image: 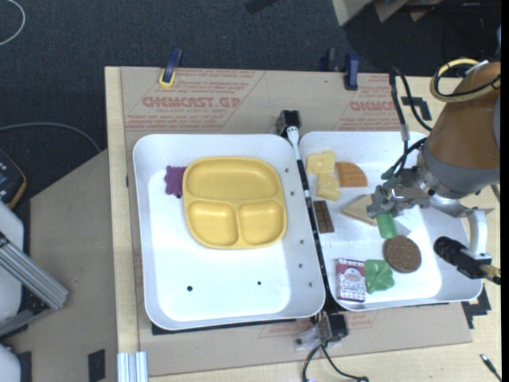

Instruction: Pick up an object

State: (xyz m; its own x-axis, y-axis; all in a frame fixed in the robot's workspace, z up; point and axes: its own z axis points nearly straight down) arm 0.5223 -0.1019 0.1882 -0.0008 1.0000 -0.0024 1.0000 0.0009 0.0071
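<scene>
Nearest, by the front edge of the right bin, lie a small red packet and a green lump, touching or nearly so. Just behind them sits a brown disc. A little farther in, my hand hangs low over the middle of that bin, right above a slim green piece and the tip of a pale wedge. I cannot tell from here how far open my hand is, or whether it has hold of anything; nothing clearly sits in it.

Beyond the wedge, toward the bin's back edge, are two yellow blocks and an orange slice, and a dark bar lies along the left wall. The left bin holds a yellow tray with a purple thing at its left side.

I judge the green piece the likeliest target. To take it well I should centre over it, clear of the wedge and the disc, come straight down, close across its narrow side, and lift slowly to check that it comes up.
</scene>
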